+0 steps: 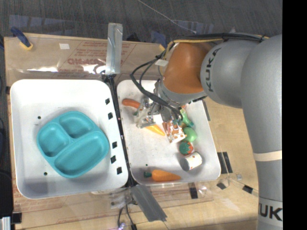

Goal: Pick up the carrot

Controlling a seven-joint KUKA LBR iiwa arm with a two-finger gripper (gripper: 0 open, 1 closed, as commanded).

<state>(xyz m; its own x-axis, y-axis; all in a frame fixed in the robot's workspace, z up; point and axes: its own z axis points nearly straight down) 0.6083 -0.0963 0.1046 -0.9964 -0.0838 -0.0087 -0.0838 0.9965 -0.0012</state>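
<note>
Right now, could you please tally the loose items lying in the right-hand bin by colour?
Orange: 2, the long orange carrot by the near wall and the small orange sausage-shaped piece.
Yellow: 1, yellow wedge.
Green: 1, round green ball.
White: 1, white cup.
Total: 5

You cannot judge the finger spacing of the gripper (148, 113): the wrist and cabling crowd over it. The arm (249, 80) is cut off at the right and bottom edges. It covers part of the right bin (139, 152), and the small items (180, 128) clustered beside the fingers overlap too closely to identify individually.
</note>
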